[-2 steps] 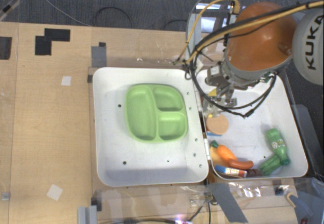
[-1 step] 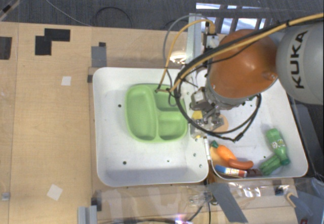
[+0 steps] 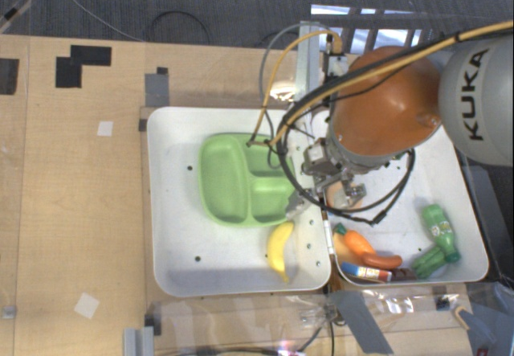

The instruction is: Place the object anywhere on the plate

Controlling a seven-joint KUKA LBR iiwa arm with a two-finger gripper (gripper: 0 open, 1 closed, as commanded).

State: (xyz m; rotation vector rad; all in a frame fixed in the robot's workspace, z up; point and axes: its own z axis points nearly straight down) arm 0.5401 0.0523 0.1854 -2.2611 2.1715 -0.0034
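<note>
Two white bins sit side by side on the desk (image 3: 72, 210). A green divided plate (image 3: 237, 182) lies in the left bin (image 3: 173, 266), and a yellow banana (image 3: 279, 248) rests just beside its lower right corner, off the plate. The jaws (image 3: 321, 190) hang over the seam between the bins, near the plate's right edge; whether they are spread, I cannot tell. A carrot (image 3: 357, 242) and green bottles (image 3: 438, 226) lie in the right bin (image 3: 474, 254).

The arm (image 3: 418, 105) runs off the right edge of the view, and its orange band (image 3: 385, 109) covers much of the right bin (image 3: 474, 254), including the middle of that bin's floor. The wrist and cables hide the right rim of the green plate (image 3: 241, 182). The small items (image 3: 377, 266) at the right bin's near edge overlap and are hard to tell apart.
</note>
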